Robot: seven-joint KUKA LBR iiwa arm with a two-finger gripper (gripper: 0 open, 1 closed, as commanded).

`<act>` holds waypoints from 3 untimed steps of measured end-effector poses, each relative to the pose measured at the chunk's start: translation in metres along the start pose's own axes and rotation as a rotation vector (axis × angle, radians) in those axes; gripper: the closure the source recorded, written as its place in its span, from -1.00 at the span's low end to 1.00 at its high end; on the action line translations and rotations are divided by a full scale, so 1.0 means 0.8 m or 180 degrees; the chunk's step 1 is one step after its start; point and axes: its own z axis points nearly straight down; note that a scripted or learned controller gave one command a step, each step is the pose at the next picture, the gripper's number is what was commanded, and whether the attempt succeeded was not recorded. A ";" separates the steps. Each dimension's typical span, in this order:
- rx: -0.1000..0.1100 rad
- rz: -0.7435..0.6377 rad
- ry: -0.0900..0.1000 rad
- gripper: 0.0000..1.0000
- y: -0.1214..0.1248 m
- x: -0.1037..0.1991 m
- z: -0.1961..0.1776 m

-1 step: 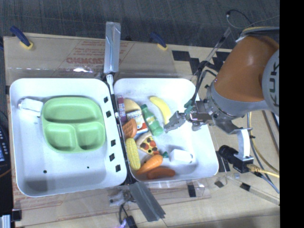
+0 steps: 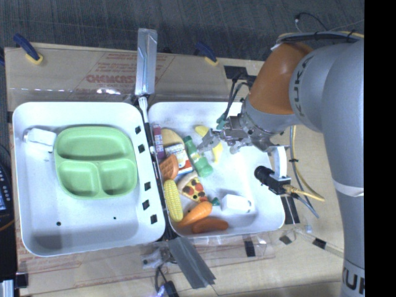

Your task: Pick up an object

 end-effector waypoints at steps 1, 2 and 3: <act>-0.0019 -0.0163 -0.0001 -1.00 0.083 -0.017 0.099; -0.0020 -0.0176 -0.0004 1.00 0.084 -0.017 0.086; -0.0032 -0.0325 -0.0001 1.00 0.098 0.080 -0.031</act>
